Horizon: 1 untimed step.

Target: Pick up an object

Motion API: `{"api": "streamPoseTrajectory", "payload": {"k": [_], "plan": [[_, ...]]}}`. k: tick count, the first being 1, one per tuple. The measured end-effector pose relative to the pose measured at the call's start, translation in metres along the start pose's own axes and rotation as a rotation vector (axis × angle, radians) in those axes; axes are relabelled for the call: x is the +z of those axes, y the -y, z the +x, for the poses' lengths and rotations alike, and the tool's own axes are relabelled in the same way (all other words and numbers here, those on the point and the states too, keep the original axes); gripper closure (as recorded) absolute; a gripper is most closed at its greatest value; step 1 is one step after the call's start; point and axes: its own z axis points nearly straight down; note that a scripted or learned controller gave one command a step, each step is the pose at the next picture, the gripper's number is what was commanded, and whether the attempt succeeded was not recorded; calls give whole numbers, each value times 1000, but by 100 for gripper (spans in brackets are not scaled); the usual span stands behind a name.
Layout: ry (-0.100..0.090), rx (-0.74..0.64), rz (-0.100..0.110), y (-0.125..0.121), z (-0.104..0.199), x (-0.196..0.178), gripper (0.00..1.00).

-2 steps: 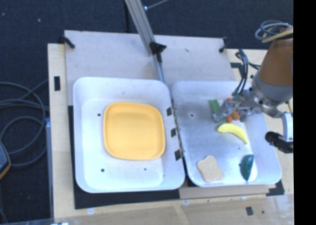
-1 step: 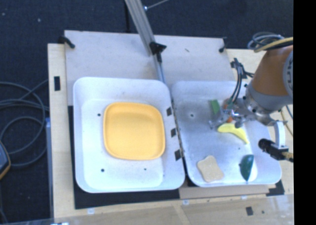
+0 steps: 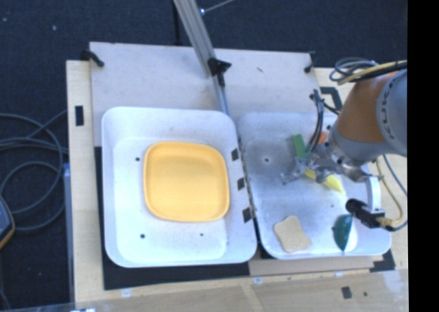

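The right bin (image 3: 267,132) holds several small objects. A green block (image 3: 298,144) lies near its middle, and a yellow piece (image 3: 332,182) sits just right of it, partly under the wrist. At the front of the bin are a beige toast-shaped piece (image 3: 293,234) and, to its right, a teal object (image 3: 343,232). My gripper (image 3: 293,172) is low in this bin, just below the green block and left of the yellow piece. Nothing is visibly held in it.
A square yellow plate (image 3: 186,180) lies in the left bin (image 3: 113,166). A slanted metal pole (image 3: 195,22) runs from the top of the view down to the gap between the bins. Cables hang off the arm (image 3: 367,115) at the right bin's edge.
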Motion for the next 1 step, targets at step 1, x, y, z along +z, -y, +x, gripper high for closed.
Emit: {"api": "streamPoseTrajectory", "payload": {"k": [1], "plan": [[-1, 2, -1, 0, 0, -11, 100]]}}
